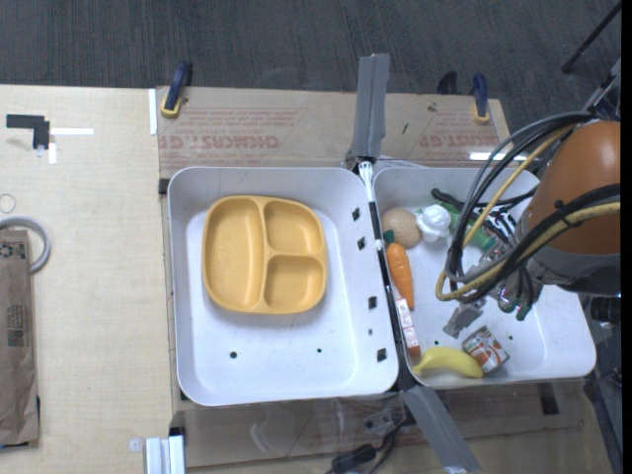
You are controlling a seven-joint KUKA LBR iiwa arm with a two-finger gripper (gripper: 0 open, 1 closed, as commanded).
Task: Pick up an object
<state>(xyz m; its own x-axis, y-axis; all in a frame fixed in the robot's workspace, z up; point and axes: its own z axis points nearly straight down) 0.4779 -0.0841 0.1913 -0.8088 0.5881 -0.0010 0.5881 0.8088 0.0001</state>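
Observation:
The right bin holds several small objects. An orange carrot lies along its left wall, with a thin red and white stick below it. A beige round object and a white object sit at the back. At the front lie a yellow banana and a red and white can. My gripper hangs low over the bin's middle, just above the can and the banana, under a bundle of cables. Nothing shows in its grasp.
The left bin carries a yellow divided plate. A grey divider runs between the bins. The arm's orange band and looping cables cover the right bin's right half, with something green partly hidden under them.

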